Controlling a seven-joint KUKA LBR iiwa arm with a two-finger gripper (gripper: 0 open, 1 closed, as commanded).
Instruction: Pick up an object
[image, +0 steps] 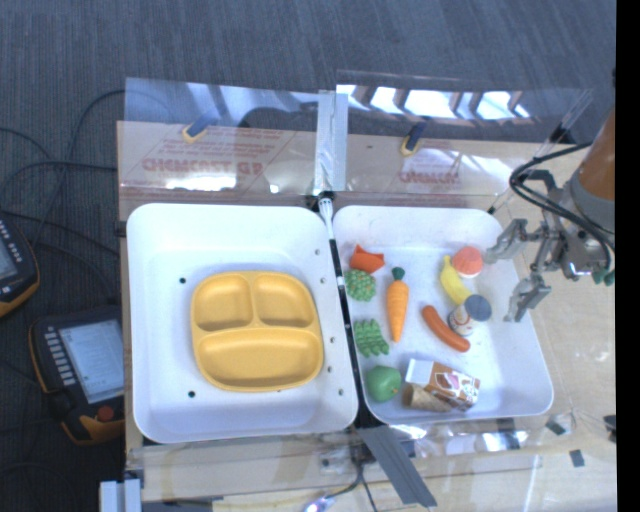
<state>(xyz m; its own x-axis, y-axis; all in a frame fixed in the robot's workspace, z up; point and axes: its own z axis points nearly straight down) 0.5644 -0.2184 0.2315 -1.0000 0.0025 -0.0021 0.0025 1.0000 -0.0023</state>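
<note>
The right bin (520, 375) holds several toy foods: an orange carrot (397, 305), a red sausage (444, 328), a yellow banana (450, 282), an orange-red ball (467, 262), a blue-grey ball (479, 308), a broccoli piece (361, 287), a leafy green piece (371, 338), a round green fruit (382, 382), an orange-red wedge (366, 260) and a small brown carton (441, 388). My gripper (517, 268) hangs over the bin's right rim, just right of the two balls. It is open, with nothing between its fingers.
The left bin (160, 250) holds a yellow divided plate (258, 330). A raised divider (335, 290) separates the bins. Cables and the arm's wrist (575, 245) crowd the right side. Clear panels stand along the back edge.
</note>
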